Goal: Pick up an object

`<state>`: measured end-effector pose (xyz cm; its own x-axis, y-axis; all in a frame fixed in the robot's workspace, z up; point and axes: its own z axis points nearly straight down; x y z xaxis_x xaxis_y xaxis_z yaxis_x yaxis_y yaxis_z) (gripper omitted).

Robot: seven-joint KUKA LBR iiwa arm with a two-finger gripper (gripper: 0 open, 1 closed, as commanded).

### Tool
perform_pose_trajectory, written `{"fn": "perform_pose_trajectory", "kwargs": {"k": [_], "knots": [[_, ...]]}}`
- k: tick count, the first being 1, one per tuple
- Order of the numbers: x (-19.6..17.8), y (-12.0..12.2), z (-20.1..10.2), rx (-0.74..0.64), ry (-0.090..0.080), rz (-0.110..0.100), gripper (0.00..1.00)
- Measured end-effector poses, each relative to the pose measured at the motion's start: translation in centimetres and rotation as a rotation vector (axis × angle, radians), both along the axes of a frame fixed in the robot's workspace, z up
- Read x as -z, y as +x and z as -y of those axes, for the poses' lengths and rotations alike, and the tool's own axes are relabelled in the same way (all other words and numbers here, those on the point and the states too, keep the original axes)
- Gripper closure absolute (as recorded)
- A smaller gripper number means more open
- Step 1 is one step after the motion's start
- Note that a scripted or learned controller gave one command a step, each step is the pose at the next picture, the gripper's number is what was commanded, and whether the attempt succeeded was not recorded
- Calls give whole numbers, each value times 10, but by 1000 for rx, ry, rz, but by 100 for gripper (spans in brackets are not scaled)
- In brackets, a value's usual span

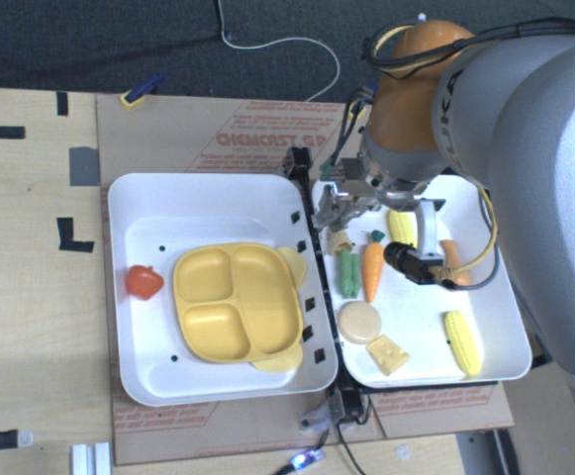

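You see the gripper [344,209] low over the right bin's [500,359] upper left corner; whether it is open, you cannot tell; just below lie a carrot [372,269] and green pod [349,273].

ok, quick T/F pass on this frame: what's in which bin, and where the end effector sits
1. The yellow divided tray lies in the left bin. True.
2. The carrot sits in the left bin. False: it is in the right bin, beside the green vegetable.
3. The red tomato rests on the tray. False: it lies left of the tray, on the bin floor.
4. The end effector is above the right bin's upper left corner. True.
5. A corn cob lies near the right bin's lower right. True.
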<state>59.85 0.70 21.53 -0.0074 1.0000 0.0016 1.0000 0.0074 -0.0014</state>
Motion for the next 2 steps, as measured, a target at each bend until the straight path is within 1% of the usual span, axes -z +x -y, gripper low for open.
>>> {"fn": "perform_pose_trajectory", "kwargs": {"k": [1, 2], "knots": [[1, -1, -19, 5, -2, -1, 100], [-12, 5, -28, 5, -1, 1, 100]]}}
